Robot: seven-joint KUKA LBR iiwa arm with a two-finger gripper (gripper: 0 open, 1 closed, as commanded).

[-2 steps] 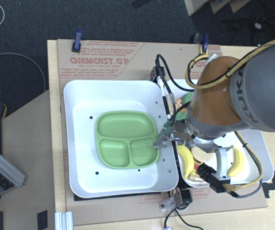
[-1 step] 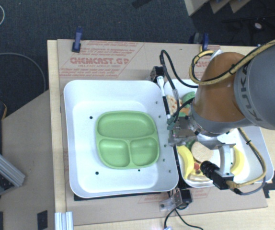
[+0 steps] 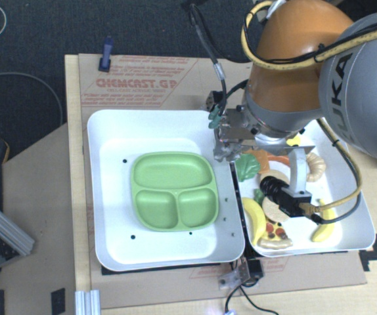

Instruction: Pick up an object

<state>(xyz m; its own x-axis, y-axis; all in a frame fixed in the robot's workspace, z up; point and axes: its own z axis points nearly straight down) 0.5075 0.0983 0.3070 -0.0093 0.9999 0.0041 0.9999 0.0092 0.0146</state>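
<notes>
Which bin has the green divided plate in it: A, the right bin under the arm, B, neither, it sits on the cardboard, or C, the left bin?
C: the green divided plate lies flat in the left bin, while the right bin holds the toy food.

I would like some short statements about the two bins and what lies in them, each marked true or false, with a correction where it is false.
1. A green divided plate lies in the left bin. True.
2. The divided plate has five compartments. False: it has three, one long and two smaller.
3. A banana lies in the right bin. True.
4. The arm hangs over the left bin. False: it is above the right bin, over the toy food.
5. A slice of pizza lies near the front of the right bin, beside the banana. True.
6. The bins stand on a blue cloth. False: they rest on a brown cardboard sheet with red print.
</notes>
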